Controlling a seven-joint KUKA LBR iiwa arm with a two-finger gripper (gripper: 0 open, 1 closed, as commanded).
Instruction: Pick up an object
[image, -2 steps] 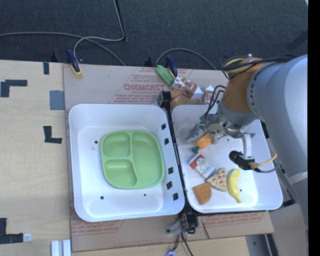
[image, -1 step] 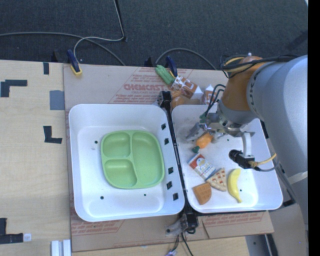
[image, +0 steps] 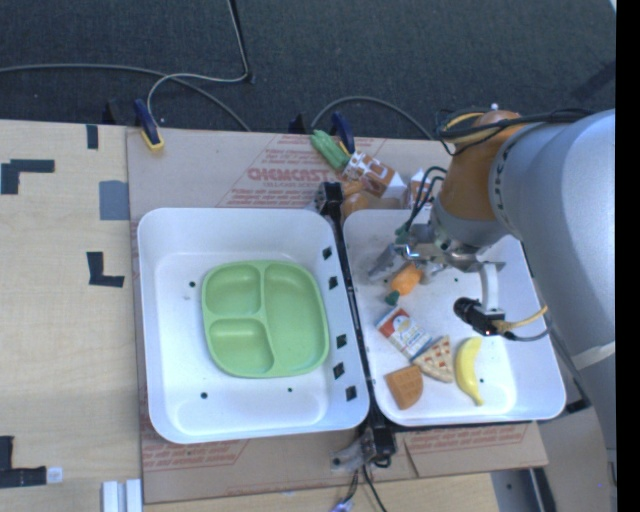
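Gripper (image: 402, 262) down low in the right-hand white bin (image: 530, 400), metal fingers spread around a small orange carrot-shaped toy (image: 405, 280) lying on the floor, tips either side, no lift visible.

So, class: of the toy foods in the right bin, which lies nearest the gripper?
The small orange carrot-like piece, right at the gripper; the banana, pizza slice and toast lie further down the bin.

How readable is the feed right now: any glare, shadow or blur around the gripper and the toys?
Camera view: even light, no hard glare on the white bins; soft shadow under the gripper, where the orange piece is hard to separate from the metal; the arm looms large and slightly blurred; banana and green plate read clearly.
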